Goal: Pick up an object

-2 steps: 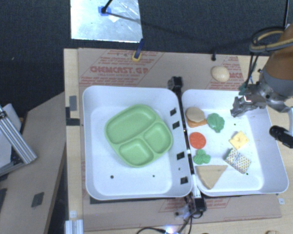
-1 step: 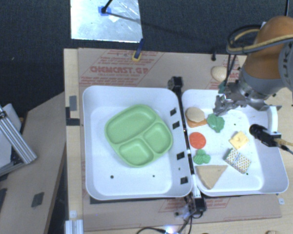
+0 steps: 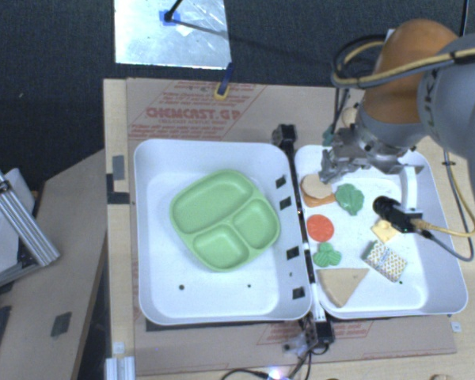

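Right bin (image 3: 435, 291): tan slice (image 3: 317, 189) beneath tool (image 3: 330, 172).

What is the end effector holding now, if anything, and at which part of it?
It cannot be told. The end effector is low in the right bin, directly above the tan bread-like piece, but no object is seen between its fingers.
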`<state>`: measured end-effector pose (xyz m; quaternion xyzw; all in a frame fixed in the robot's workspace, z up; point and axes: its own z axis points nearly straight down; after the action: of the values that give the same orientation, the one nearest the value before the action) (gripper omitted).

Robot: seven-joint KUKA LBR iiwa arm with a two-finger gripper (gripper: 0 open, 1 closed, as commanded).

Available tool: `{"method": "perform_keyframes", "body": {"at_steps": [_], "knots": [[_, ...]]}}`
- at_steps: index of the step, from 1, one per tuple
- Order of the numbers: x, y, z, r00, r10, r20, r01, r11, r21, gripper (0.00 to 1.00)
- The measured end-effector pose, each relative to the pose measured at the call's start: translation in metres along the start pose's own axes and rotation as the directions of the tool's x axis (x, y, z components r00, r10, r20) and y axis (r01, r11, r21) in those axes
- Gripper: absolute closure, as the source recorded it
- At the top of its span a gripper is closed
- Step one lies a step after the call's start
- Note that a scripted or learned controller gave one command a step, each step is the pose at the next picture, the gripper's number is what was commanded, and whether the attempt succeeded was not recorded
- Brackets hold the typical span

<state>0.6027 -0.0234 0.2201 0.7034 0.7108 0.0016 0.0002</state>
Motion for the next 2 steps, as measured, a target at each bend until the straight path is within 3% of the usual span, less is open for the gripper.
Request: {"method": "perform_keyframes", "body": {"at_steps": [1,2], "knots": [[0.0388,0.0267,0.0024,1.0,0.001,0.0,-0.001,1.0,-0.001,1.0],[0.038,0.0269,0.0038,1.0,0.005,0.002,-0.005,1.0,0.0,1.0]]}}
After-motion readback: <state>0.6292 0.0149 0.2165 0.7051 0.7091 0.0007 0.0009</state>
